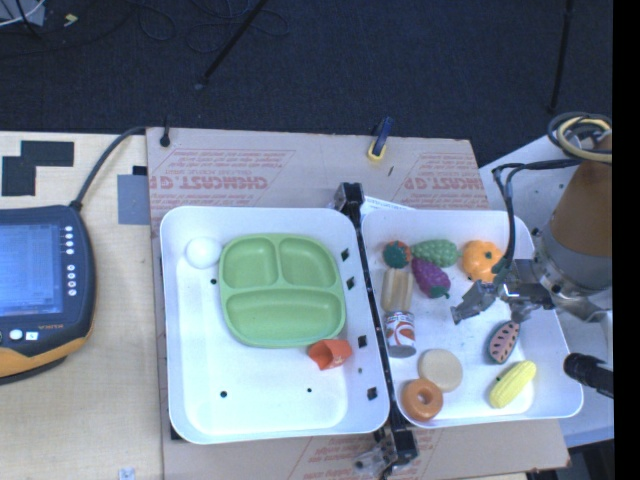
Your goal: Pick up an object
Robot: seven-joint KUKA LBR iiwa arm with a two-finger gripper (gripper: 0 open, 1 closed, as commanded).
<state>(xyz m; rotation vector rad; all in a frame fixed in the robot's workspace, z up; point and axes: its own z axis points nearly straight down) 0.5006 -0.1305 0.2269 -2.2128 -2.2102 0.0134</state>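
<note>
My gripper [494,306] hangs low over the right bin [560,268], reaching in from the right. It is open, and nothing shows between its dark fingers [469,306]. An orange toy pepper [480,259] lies just behind it. A reddish seeded slice [503,342] lies just in front, with a yellow corn cob [512,383] nearer the front edge. Left of the gripper are a purple eggplant [430,276], a green vegetable [436,252], a beige cylinder [396,289] and a small can [400,332]. A round cookie [440,369] and a donut [421,399] lie at the front.
The left bin [190,388] holds a green divided plate [281,290], a white ball [202,253] and a small orange-red piece [329,352]. A black divider [365,298] runs between the bins. A teach pendant [40,288] lies at the far left.
</note>
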